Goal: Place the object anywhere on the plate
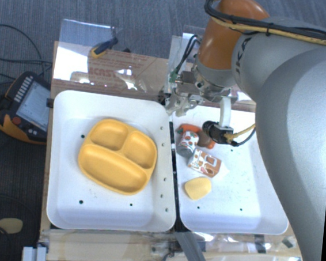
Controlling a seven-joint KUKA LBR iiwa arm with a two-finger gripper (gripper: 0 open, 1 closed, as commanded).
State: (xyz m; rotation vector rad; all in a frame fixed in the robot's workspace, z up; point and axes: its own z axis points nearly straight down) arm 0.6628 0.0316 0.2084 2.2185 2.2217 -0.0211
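Note:
A yellow plate [117,154] with three compartments lies in the left bin [62,203], with nothing on it. In the right bin [247,211] lie a small brown-and-white can [186,143], an orange piece [190,128] just behind it, a white-and-brown packet [205,163] and a pale yellow lump [197,188]. My gripper [178,104] hangs over the far end of the wall between the two bins, a little behind the orange piece and the can. I see nothing in it.
The grey arm with its orange band [225,35] covers the right side of the right bin. A black cable plug [215,130] hangs beside the orange piece. Cardboard [123,70] lies behind the bins, and a handheld pendant [23,106] sits at the left.

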